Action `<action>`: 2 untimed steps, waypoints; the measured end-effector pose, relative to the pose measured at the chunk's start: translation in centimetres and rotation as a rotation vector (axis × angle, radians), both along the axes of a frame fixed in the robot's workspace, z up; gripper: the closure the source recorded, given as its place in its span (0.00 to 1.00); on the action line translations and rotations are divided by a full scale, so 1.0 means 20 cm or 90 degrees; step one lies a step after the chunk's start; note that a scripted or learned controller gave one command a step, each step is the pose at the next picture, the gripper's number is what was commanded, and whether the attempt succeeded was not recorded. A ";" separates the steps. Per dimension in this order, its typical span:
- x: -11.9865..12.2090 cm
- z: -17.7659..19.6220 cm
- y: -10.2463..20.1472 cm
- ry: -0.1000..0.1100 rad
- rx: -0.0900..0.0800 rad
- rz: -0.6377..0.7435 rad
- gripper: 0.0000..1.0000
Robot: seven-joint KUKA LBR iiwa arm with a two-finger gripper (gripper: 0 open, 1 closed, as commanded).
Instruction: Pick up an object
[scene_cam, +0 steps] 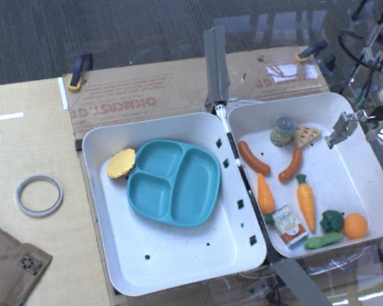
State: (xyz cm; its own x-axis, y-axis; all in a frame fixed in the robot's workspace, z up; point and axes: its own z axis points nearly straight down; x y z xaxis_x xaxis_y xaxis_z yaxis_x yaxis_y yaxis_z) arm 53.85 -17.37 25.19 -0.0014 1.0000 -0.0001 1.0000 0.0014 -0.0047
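Approach step, nothing lifted yet. Tool (339,131) at right bin's (370,185) upper right rim, grip state impossible to tell. Nearest: cracker wedge (307,136). Next: descend, centre, close.

Teal divided plate (174,182) in left bin (108,219), toy food in right bin (368,178)

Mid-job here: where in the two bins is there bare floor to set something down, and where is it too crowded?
Left bin: bare floor in front of the teal plate, along the near wall. Right bin: an open patch on its right, between the carrot and the right wall, below the gripper. Crowded: the right bin's left side and near corner, around the sausages, juice carton and orange.
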 end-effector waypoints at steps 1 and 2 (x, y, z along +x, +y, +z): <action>-0.01 -0.49 0.21 0.000 0.001 0.075 0.00; -0.02 -0.81 0.20 -0.002 0.001 0.092 0.00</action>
